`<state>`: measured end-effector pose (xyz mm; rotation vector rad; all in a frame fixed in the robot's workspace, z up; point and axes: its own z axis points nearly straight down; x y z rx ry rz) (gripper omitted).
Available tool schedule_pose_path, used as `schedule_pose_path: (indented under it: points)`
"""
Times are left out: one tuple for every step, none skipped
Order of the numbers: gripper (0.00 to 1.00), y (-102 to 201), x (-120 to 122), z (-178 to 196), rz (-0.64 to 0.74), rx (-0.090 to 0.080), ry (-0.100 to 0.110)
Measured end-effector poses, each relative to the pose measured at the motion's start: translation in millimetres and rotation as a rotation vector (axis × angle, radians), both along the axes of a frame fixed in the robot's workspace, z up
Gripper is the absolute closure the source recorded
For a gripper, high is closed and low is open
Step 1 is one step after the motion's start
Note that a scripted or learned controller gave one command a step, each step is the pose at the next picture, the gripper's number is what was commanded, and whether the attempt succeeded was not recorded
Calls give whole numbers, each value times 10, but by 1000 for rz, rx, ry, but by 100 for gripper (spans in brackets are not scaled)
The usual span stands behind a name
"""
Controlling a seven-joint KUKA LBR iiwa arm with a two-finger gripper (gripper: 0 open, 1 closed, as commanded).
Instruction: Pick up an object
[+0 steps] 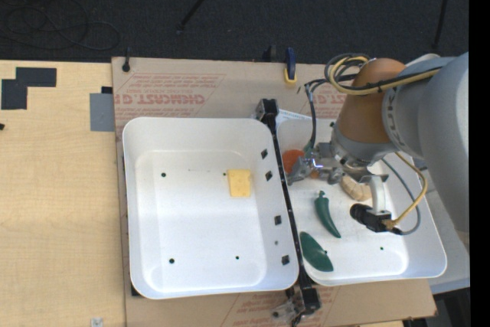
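Observation:
My gripper (320, 168) hangs low over the back left part of the right bin (417, 266), under the grey arm with its orange band (366, 112). An orange object (291, 160) lies just left of the gripper, close to the bin's left wall. A beige object (356, 188) lies just right of the gripper, partly under the wrist. In front of the gripper lies a dark green pepper-shaped object (327, 214), and a flat green object (315, 253) rests at the bin's front left. A yellow block (240, 183) sits in the middle of the left bin (145, 241).
A black divider with clips (277, 188) runs between the two bins. A black cable connector (367, 217) and looping cables hang from the wrist over the right bin. Cardboard lies under both bins, with a blue-and-yellow clamp (290, 67) at its back edge.

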<state>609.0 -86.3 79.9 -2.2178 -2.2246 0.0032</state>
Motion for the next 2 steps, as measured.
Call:
schedule_pose_path:
  points:
    - [0,-37,361,79,-1,1,-2]
    - [100,-50,328,175,-6,4,11]
